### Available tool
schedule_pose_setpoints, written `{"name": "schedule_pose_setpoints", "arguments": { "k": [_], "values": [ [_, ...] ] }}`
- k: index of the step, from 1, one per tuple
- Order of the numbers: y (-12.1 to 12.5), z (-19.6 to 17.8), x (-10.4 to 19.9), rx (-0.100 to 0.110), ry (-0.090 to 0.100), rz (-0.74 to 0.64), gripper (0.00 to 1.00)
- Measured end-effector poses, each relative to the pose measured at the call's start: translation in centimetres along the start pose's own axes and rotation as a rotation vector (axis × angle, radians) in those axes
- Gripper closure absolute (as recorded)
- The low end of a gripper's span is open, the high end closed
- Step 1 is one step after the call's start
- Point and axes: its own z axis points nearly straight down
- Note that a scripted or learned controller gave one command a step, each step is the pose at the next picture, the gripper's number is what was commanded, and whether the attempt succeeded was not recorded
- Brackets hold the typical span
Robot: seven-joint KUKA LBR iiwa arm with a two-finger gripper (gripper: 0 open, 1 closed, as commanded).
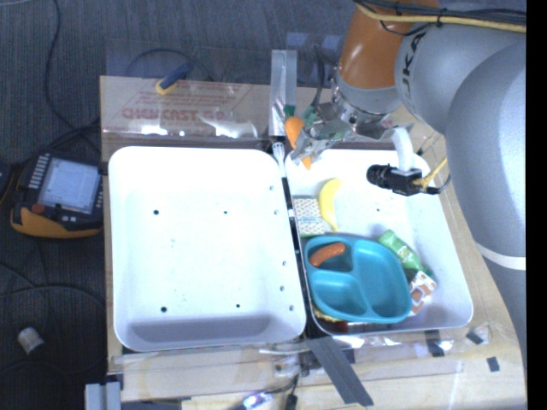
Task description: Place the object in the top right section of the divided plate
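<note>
The blue divided plate (376,301) lies in the right bin (453,310), near its front. A red-orange sausage (328,253) rests in the plate's top left section. My gripper (306,143) hangs over the back left corner of the right bin, well behind the plate. It is shut on a small orange carrot (293,131), whose green top points away from the plate. The carrot sits above the rim between the two bins.
In the right bin, a yellow banana (329,202) and a pale patterned packet (308,216) lie behind the plate. A green item (398,248) and a wrapper (422,289) lie at its right. The left bin (197,246) is alongside. A black fitting (395,176) juts from the arm.
</note>
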Motion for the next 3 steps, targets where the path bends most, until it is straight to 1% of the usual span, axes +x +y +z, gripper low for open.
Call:
{"name": "schedule_pose_setpoints", "arguments": {
  "k": [1,2,3],
  "values": [
    [1.0,-0.8,3.3,-0.002,-0.002,-0.173,1.0],
    [2.2,3.0,8.3,-0.001,-0.001,-0.405,1.0],
    [2.8,1.3,14.8,-0.004,-0.002,-0.536,1.0]
  ]
}}
